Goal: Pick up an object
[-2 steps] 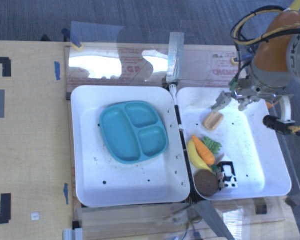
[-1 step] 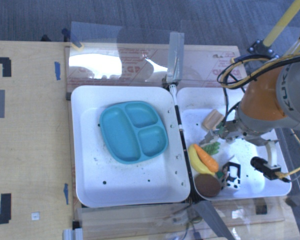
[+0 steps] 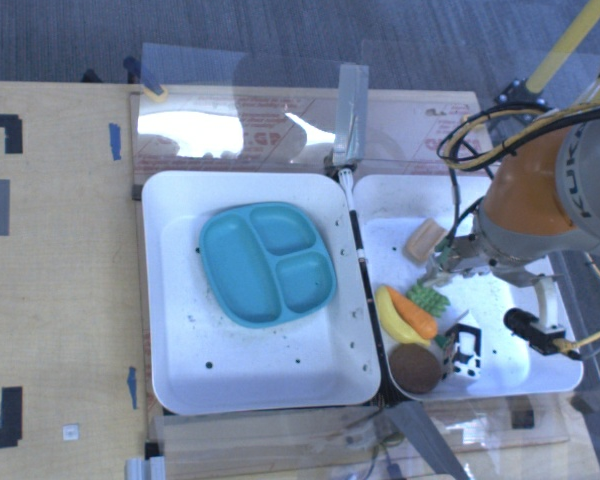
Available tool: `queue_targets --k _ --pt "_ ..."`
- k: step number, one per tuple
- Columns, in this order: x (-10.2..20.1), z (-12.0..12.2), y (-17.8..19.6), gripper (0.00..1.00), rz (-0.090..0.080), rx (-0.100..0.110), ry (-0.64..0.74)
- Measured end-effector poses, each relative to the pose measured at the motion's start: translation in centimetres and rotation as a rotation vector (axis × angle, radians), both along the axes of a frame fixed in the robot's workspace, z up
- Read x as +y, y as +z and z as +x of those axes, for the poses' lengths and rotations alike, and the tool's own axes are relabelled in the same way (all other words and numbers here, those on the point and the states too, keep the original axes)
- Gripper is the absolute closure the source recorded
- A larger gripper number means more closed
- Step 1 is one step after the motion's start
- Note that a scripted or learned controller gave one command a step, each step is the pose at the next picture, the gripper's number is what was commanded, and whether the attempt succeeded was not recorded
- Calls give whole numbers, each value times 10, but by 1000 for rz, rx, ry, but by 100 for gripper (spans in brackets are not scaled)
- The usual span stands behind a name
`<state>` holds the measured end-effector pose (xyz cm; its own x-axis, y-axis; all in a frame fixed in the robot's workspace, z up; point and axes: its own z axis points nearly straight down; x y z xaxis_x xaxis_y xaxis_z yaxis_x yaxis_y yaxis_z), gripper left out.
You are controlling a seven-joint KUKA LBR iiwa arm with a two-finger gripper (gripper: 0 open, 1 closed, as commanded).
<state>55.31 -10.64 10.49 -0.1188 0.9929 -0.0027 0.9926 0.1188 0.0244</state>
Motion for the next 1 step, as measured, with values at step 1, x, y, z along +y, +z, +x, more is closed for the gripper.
queue_targets --k 1 --pt "0 -1 -1 0 0 2 0"
